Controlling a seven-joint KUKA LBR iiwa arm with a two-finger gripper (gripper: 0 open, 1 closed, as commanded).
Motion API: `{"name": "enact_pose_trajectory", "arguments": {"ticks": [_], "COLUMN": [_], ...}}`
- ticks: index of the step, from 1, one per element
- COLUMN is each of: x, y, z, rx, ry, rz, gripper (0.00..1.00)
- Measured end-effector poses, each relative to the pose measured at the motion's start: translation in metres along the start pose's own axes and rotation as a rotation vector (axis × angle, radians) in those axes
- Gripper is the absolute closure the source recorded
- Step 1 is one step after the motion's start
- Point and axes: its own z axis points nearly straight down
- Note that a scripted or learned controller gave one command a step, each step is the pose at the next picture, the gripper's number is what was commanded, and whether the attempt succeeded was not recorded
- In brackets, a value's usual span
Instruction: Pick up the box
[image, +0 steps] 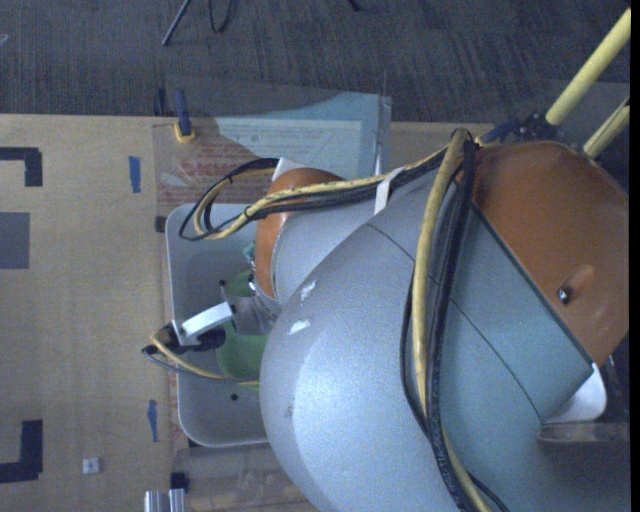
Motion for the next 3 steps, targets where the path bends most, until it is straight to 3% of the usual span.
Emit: {"name": "enact_pose_trajectory", "arguments": {"ticks": [1,2,3], "x": [0.073,0.072,0.022], "y": [0.031,0.031,0.038], "z": [0.013,0.0,-0.004], "rx": [0.001,0.007,-0.002], "ry": [-0.011,-0.021,0.003], "rz": [0.244,0.25,0.238], "gripper": [0.0,1.0,1.0]}}
